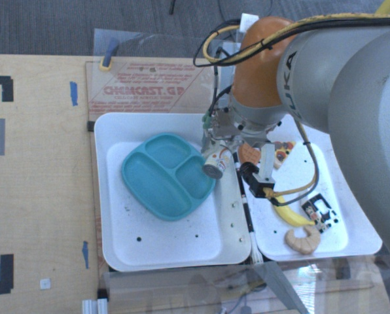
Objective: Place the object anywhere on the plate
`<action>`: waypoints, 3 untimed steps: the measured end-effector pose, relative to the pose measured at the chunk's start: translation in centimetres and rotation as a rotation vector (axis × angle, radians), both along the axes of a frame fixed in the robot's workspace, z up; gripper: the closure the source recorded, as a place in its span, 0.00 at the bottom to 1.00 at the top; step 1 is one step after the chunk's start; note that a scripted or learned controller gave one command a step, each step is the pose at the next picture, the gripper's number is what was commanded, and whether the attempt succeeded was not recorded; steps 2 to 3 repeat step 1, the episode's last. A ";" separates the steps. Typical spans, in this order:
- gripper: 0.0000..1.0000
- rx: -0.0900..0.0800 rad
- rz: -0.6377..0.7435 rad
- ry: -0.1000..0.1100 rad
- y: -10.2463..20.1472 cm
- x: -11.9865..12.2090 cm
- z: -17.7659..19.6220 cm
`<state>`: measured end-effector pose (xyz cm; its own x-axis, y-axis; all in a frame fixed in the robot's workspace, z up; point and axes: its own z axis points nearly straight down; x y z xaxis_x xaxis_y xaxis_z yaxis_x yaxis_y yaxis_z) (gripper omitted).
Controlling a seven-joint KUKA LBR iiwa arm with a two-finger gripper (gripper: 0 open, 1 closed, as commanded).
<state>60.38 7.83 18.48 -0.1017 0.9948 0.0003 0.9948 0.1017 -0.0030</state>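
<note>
A teal divided plate (161, 180) lies in the left bin (172, 248), toward its upper middle. My gripper (216, 154) hangs under the orange wrist band, right over the plate's right rim. A small pale cylinder with a grey end (214, 167) sticks out tilted from between the fingers, its lower end just above the plate's right compartment edge. The gripper looks shut on it. The wrist hides the upper part of the cylinder.
The right bin (355, 237) holds a banana (292, 216), a tan croissant-shaped piece (303, 241), a small black-and-white item (319, 211) and an orange piece (250, 153) near the divider. The big grey arm covers the bin's upper right.
</note>
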 end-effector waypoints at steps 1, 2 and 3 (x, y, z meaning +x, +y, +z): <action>0.00 0.000 0.000 0.000 0.0 0.0 0.0; 0.00 0.000 0.000 0.000 0.0 0.0 0.0; 0.00 0.000 0.000 0.000 0.0 0.0 0.0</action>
